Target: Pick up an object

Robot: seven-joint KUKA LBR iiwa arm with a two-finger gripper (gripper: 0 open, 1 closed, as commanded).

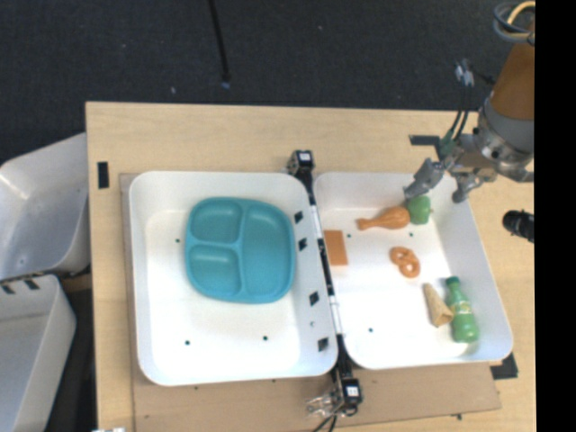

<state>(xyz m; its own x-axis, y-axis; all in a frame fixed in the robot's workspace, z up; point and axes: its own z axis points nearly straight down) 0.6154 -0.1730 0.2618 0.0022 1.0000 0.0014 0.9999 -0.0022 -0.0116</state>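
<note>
While the pincer (441,184) hangs over the far side of the right bin (382,349), the likeliest target sits just below it: a small green piece (418,210), short and stubby, resting on the bin floor nearest the near-side finger and, as far as I can tell, not between the fingers at all. Its long axis is hard to read at this size, perhaps running slightly toward the near rim. The fingers look spread apart, released, holding nothing, which suits an approach and not a lift. Touching or just beside the green piece, away from the arm, lies an orange drumstick-shaped toy (384,220), its long axis nearly level across the bin, narrow end pointing toward the left bin (153,349). Further from the pincer sits a flat orange block (336,248) close to the divider, then an orange pretzel (405,262) toward the near side. Well away, by the near rim, a tan cone (437,304) and a green bottle (461,312) lie side by side, both running near to far. Beyond the divider, a teal compartment tray (240,248) rests flat in the left bin, out of play.
</note>
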